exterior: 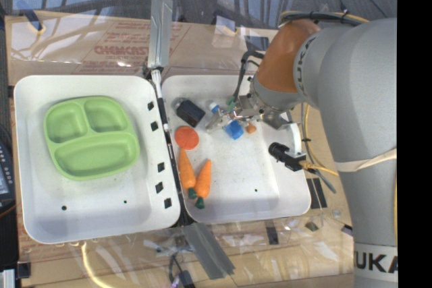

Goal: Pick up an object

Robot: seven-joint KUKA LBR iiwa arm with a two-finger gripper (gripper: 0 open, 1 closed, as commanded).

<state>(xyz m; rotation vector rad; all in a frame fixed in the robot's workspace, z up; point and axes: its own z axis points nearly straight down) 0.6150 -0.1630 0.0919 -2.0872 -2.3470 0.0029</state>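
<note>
You will find the two-finger hand [231, 119] low in the right white shallow bin [287, 195], reaching in from three o'clock beneath the grey arm with its orange band [280, 64]; whether it is released or clenched you cannot tell from this slanted view, since wrist hardware crowds around it. Right at the hand sits a small blue block [234, 130], with a tiny orange piece [251, 128] just beside it toward three o'clock, but you cannot tell whether the hand is touching either one. Toward nine o'clock from the hand lies a black rectangular block [190, 112], tilted, near the bin's upper left. Toward seven o'clock from the hand rests a flat orange-red round disc [187, 138]. Further out at six to seven o'clock lie two orange toy carrots with green tops [195, 177], side by side and touching near their lower ends, close to the bin's left wall. At four o'clock from the hand a black part of the arm's fittings [285, 156] hangs over the bin's right rim. Well apart at nine o'clock, the left white shallow bin [40, 219] carries a light green plastic plate with three compartments [91, 137], lying flat. Both bins rest on the desk [115, 44], covered in brown cardboard and clear tape.
</note>
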